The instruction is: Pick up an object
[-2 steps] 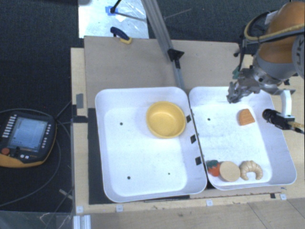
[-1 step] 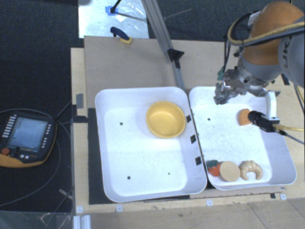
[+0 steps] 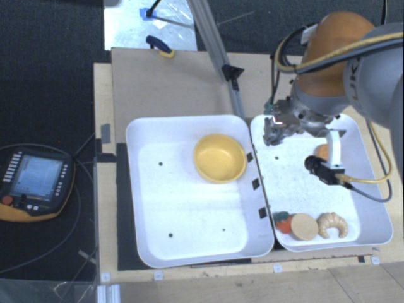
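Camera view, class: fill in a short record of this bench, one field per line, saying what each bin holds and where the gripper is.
left bin: yellow bowl, upright, near the far right corner
right bin: croissant, round tan disc, small red and green item, all along the near edge
partly hidden item: something orange behind the arm, cannot tell what
gripper: over the far left part of the right bin
held object: none seen
beside bench: teach pendant on the floor at left

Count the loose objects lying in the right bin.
4 visible: a croissant, a round tan piece and an orange-and-green item along the near edge; an orange item partly behind the arm, which may hide more.
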Available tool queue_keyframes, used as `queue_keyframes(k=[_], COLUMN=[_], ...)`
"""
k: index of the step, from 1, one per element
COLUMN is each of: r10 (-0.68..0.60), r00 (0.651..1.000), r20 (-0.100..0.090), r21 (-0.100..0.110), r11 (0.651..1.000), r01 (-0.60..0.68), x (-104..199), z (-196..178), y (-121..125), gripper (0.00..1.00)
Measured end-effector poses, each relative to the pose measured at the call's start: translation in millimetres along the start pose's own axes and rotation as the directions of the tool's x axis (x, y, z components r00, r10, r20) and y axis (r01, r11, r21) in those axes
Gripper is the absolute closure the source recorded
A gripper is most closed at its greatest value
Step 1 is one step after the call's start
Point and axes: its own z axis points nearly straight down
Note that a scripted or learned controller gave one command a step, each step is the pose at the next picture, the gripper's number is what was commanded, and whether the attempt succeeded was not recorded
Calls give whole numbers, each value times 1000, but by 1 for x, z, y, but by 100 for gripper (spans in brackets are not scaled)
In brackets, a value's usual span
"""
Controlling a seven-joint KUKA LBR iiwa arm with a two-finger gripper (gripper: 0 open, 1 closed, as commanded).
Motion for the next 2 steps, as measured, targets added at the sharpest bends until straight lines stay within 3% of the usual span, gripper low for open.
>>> queue_keyframes(k=[2], r10=[-1], r00=[1000], r20=[0], r21=[-1], r11=[1000], r01=[1], x=[104], z=[1], y=[-30], gripper=[100])
